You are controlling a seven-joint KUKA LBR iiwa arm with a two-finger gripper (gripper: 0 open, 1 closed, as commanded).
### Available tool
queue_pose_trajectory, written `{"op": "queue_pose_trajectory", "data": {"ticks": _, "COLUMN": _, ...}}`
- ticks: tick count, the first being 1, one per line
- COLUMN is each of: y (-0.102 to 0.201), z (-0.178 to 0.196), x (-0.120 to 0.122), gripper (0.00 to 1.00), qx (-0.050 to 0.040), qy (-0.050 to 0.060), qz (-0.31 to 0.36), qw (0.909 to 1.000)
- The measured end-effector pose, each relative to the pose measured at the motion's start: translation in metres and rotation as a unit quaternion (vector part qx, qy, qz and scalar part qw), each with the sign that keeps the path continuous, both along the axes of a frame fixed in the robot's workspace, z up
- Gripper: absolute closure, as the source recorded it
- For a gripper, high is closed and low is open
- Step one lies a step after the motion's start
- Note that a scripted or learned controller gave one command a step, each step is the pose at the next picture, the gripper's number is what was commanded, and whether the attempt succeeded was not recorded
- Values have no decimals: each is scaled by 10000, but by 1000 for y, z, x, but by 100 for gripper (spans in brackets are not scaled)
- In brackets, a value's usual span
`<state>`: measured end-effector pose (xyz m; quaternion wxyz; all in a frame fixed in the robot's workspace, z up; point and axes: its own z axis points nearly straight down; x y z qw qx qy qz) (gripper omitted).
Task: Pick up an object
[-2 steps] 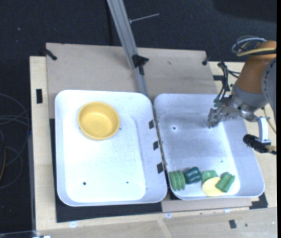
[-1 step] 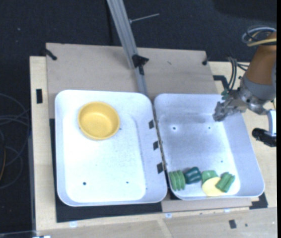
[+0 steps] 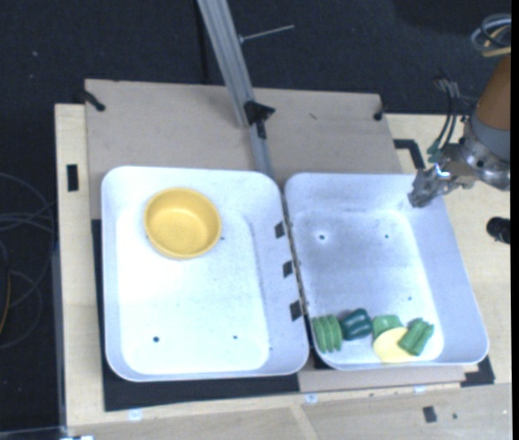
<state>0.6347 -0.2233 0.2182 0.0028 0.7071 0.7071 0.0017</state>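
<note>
The grey two-finger gripper (image 3: 425,191) hung over the far right corner of the right white bin (image 3: 351,246); its grip could not be told. The small green and yellow toy pieces (image 3: 374,333) lay in a row along that bin's near edge, well apart from it.

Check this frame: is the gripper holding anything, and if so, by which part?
Nothing is held. The gripper sits at the right bin's far right corner, apart from the green and yellow pieces at its near edge.

1 fixed camera, overhead, slanted, both bins (image 3: 195,177)
</note>
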Motion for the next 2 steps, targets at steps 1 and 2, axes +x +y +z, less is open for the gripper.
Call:
{"op": "queue_pose_trajectory", "data": {"ticks": 1, "y": -1, "z": 14, "x": 0, "gripper": 100, "qx": 7, "qy": 21, "qz": -1, "qw": 10000}}
{"op": "queue_pose_trajectory", "data": {"ticks": 2, "y": 57, "z": 11, "x": 15, "gripper": 100, "qx": 11, "qy": 25, "qz": 19, "qw": 10000}}
